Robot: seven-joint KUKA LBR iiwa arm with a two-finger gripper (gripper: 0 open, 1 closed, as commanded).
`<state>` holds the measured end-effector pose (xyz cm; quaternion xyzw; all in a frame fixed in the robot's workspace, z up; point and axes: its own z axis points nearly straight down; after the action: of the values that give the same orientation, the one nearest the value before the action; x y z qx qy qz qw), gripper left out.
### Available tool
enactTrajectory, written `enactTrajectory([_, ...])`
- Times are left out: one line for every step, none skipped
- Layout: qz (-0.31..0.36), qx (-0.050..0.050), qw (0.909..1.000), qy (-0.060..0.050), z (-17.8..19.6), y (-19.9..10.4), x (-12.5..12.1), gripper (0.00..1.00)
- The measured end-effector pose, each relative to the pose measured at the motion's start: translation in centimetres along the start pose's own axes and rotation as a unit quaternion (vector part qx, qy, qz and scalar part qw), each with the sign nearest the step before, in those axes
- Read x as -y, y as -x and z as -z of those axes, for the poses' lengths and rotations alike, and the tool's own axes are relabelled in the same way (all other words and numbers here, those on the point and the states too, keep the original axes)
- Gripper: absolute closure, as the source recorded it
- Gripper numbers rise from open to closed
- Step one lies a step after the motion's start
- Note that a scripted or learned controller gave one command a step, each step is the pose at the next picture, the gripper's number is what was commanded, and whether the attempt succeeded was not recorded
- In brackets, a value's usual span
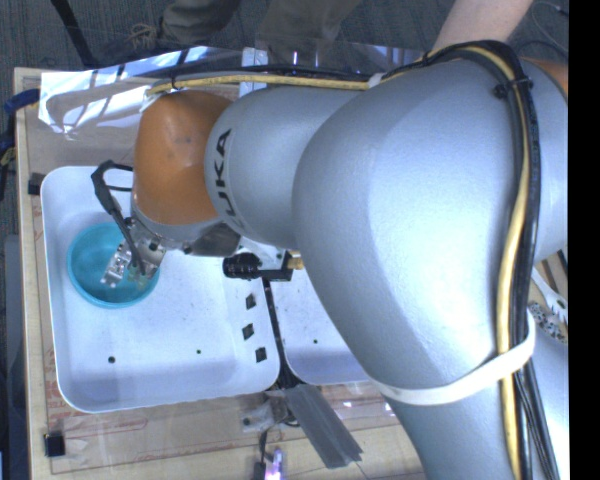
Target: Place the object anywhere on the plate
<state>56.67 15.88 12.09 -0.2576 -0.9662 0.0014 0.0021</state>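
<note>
Robotics lab, test-cell setup. My grey arm (pixel 400 218) with its orange band (pixel 175 158) and strapped-on cables (pixel 520 168) reaches over a wooden bench (pixel 30 138) carrying two shallow white bins (pixel 160 368) side by side. Left bin has a blue plate (pixel 90 268). Dark carpet floor (pixel 40 18) around the bench, and somebody's legs and shoe (pixel 145 33) standing at the far edge.

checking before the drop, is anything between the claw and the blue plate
Nothing visible stands between them. The claw hangs directly over the blue plate in the left bin. Whether it holds the object is too blurred to tell.
</note>
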Motion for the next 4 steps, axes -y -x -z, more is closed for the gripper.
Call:
enactTrajectory([0.171,0.005,0.9853,0.004,17.8,-5.3,-3.9,1.0])
enactTrajectory([-0.076,0.0,0.9971,0.0,3.7,-10.4,-0.8,1.0])
enactTrajectory([0.02,0.002,0.9998,0.002,6.8,-4.6,-1.5,1.0])
enactTrajectory([-0.234,0.0,0.9723,0.003,-0.9,-9.1,-1.9,1.0])
